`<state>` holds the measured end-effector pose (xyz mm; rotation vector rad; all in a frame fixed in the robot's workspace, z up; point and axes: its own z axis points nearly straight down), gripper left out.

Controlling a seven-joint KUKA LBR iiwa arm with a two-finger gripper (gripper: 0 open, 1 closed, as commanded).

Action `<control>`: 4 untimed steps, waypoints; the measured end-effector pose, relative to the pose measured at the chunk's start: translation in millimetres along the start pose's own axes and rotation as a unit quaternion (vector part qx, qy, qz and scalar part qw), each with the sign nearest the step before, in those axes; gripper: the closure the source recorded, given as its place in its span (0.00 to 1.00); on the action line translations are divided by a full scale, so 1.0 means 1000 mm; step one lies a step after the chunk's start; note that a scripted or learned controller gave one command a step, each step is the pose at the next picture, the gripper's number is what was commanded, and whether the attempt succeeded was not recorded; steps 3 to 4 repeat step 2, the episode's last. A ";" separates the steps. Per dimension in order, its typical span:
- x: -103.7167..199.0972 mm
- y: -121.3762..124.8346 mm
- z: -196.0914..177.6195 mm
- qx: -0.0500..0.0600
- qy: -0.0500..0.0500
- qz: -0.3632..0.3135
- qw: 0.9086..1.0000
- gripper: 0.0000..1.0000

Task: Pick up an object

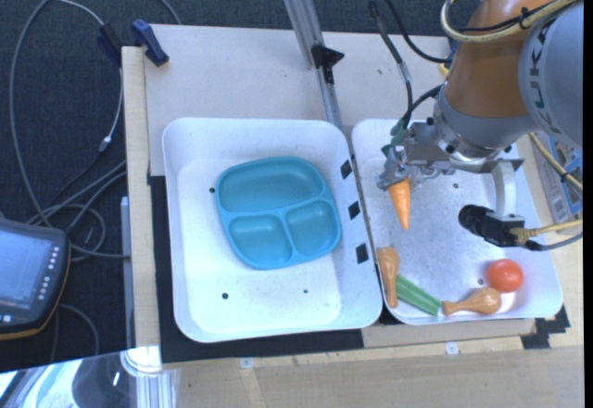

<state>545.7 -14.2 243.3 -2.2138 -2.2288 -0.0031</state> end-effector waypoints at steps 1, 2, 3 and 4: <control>0.054 0.023 0.012 0.000 0.000 0.000 1.000 1.00; 0.112 0.046 0.015 -0.001 0.001 0.000 1.000 1.00; 0.112 0.046 0.015 -0.001 0.001 0.000 1.000 1.00; 0.112 0.046 0.015 -0.001 0.001 0.000 1.000 1.00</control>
